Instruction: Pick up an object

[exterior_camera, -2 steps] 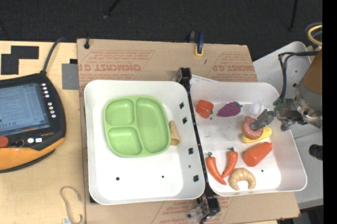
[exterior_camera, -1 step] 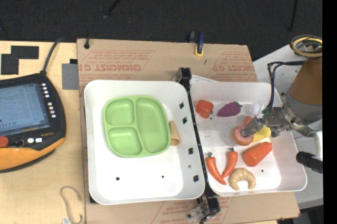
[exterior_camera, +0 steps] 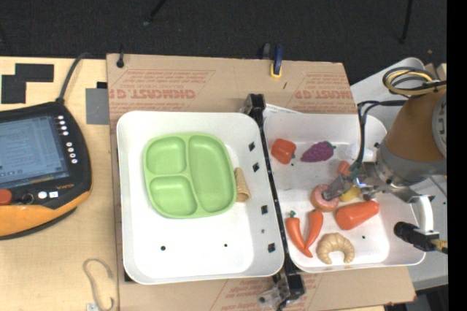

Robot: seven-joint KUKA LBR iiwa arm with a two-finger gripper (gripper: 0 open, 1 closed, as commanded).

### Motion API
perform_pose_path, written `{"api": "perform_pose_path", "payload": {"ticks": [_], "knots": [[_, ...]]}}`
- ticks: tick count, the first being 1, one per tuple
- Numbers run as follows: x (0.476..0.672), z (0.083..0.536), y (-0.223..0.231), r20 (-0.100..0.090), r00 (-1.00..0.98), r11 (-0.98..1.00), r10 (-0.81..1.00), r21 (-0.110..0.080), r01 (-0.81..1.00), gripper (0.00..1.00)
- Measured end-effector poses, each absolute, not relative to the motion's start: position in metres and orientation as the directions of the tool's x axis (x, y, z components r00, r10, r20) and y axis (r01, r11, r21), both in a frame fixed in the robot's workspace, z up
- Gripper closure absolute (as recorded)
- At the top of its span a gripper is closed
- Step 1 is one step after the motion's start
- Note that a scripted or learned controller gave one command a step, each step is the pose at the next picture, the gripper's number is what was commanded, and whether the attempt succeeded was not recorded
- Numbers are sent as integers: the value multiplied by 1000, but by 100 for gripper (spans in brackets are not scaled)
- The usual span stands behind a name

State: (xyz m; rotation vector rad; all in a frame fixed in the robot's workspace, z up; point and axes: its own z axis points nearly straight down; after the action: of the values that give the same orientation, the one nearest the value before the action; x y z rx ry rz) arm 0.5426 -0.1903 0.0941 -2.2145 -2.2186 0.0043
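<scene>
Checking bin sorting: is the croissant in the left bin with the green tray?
No, the croissant lies in the right bin, near its front edge, while the green tray sits in the left bin.

Yellow item (exterior_camera: 353,193) mostly behind the claw (exterior_camera: 343,187) (identity unclear)

Grey arm (exterior_camera: 408,167) w/ orange band (exterior_camera: 414,128), yellow + black cables (exterior_camera: 408,78) looped above it

Red printing on the cardboard sheet (exterior_camera: 219,79) under the bins appears upside down; one block seems to read "CHEMCAST", and a second, partly cut-off block lies further right. Text on the teach pendant (exterior_camera: 33,167) screen is too small to read.
</scene>
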Motion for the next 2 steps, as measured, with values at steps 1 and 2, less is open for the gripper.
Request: {"api": "perform_pose_path", "payload": {"ticks": [1, 2], "knots": [[543, 107, -192, 3, 2, -2, 1000, -4, 1000, 100], [547, 170, -195, -1, 1, -1, 1000, 3, 1000, 100]]}}
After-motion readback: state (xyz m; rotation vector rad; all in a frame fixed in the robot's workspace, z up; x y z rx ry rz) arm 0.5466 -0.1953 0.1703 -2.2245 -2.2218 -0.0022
